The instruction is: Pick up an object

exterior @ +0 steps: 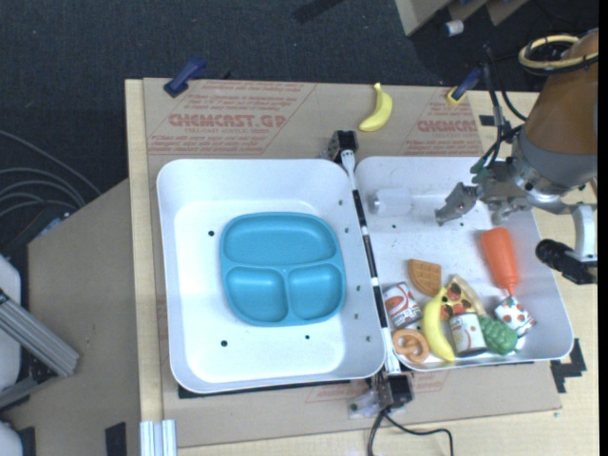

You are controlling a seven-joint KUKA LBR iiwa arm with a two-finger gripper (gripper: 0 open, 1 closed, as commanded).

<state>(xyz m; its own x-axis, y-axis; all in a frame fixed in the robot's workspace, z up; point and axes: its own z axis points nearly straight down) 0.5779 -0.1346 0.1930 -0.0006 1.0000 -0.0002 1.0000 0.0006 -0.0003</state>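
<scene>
Here, claw (pixel 472 201) at right-centre, apparently spread and empty, just upper left of the carrot (pixel 500 258); could close on air or skid the carrot sideways if dropped off-centre.

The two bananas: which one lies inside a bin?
The banana in the right bin, among the toy food beside the pretzel. The other banana lies outside both bins, on the board behind them.

Glossy blue plastic tray (pixel 281 265)
</scene>
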